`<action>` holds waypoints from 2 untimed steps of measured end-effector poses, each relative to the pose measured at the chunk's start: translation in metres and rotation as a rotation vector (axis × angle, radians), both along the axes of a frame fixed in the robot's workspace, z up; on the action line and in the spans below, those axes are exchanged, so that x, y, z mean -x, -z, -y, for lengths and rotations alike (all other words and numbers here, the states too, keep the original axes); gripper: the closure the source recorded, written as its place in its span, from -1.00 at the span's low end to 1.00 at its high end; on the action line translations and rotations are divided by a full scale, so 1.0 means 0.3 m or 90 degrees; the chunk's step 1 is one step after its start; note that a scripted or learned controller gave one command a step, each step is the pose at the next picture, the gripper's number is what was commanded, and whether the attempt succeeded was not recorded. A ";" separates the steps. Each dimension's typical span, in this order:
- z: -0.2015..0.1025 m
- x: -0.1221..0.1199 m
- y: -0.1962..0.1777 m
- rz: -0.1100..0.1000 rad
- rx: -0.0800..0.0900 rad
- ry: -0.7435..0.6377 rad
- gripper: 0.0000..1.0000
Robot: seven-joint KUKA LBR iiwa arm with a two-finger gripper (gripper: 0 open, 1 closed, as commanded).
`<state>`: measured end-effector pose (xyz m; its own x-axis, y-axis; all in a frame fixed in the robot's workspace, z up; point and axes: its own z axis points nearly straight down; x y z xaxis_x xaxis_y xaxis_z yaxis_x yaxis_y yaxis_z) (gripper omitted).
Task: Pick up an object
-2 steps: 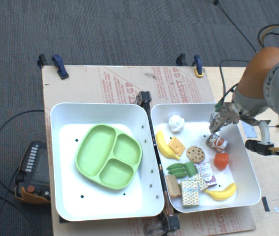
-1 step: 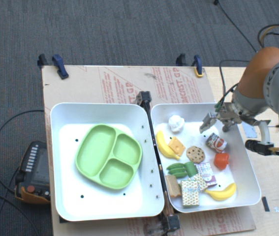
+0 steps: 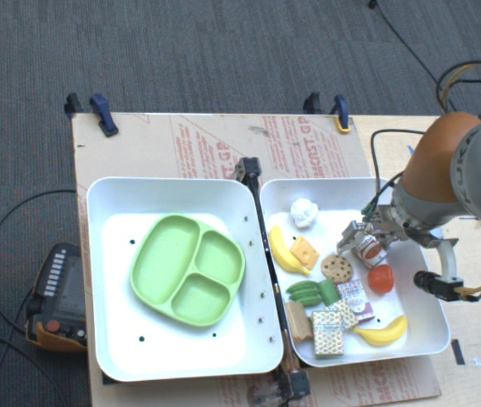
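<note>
The gripper [image 3: 360, 237] is down inside the right bin [image 3: 438, 333], near the far right side. A small can [image 3: 367, 248] with red and white on it sits right at the gripper's tips, tipped over on a slant. I cannot tell how wide the gripper is open, or if it has hold of the can. Just beside the can are a round brown cookie [image 3: 336, 267] and a red tomato [image 3: 381, 279]. The can has some marks on it, but they are too small to read. The brown board [image 3: 223, 147] under the bins has red letters printed on it, but they look flipped and I cannot read them well. The left bin [image 3: 104, 227] holds a green plate [image 3: 187, 269] with three parts.
</note>
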<state>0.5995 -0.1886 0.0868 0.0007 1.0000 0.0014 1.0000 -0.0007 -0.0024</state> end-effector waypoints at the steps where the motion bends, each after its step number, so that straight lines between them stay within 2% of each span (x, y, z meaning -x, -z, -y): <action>1: -0.001 -0.001 -0.029 -0.001 -0.001 0.002 1.00; 2: -0.079 -0.150 -0.293 0.002 0.001 -0.003 1.00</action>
<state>0.6446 -0.1650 0.1746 -0.0037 1.0000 0.0002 1.0000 0.0037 0.0008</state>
